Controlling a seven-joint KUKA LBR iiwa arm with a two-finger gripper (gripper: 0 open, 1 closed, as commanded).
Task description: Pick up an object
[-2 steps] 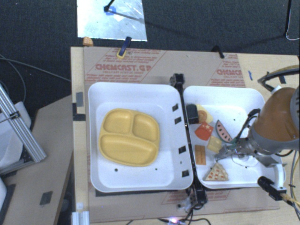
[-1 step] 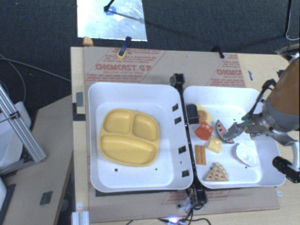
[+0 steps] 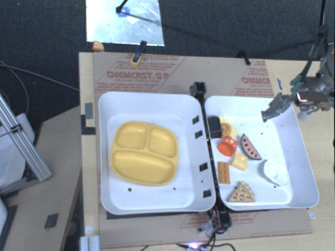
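White plastic food crowds the right bin's (image 3: 293, 140) left half: a watermelon slice (image 3: 250, 147), a pizza slice (image 3: 241, 193), and a white piece (image 3: 275, 172) at five o'clock. The gripper (image 3: 274, 109) hangs near the bin's one o'clock corner, grasping nothing; its closure I cannot tell. Best descend straight over the isolated white piece, away from neighbours.

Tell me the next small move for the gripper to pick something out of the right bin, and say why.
Probably shift the gripper toward the bin's centre divider and down over the watermelon slice. The gripper sits at the far edge of the right bin, with nothing between its fingers, while the toys cluster nearer the divider. The watermelon slice is the nearest piece and lies a little apart from the cheese wedge.
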